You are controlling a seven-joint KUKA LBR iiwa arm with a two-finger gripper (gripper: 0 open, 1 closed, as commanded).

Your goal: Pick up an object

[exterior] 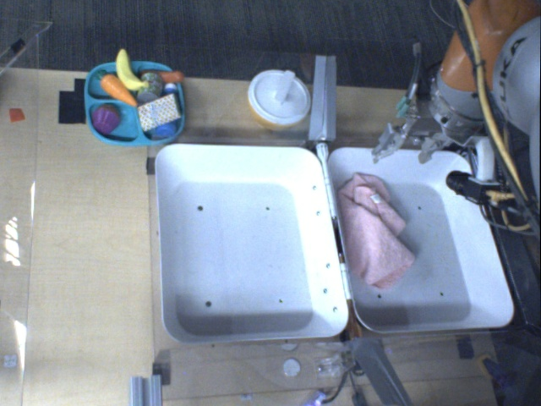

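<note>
The cloth point(376, 239) is soft pink. Both bins point(245, 324) are white. The counter point(76, 252) is light wood. A blue tray point(95, 131) holds a yellow banana point(128, 72) and an orange carrot point(117, 89).

Arm point(499, 32) cut off at right edge; tray point(133, 102) items too small.

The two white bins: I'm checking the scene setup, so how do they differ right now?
The right bin holds a crumpled pink cloth near its left wall; the left bin shows only bare floor. The gripper hangs over the right bin's far edge, away from the left bin. Both are shallow, white, rounded.
</note>
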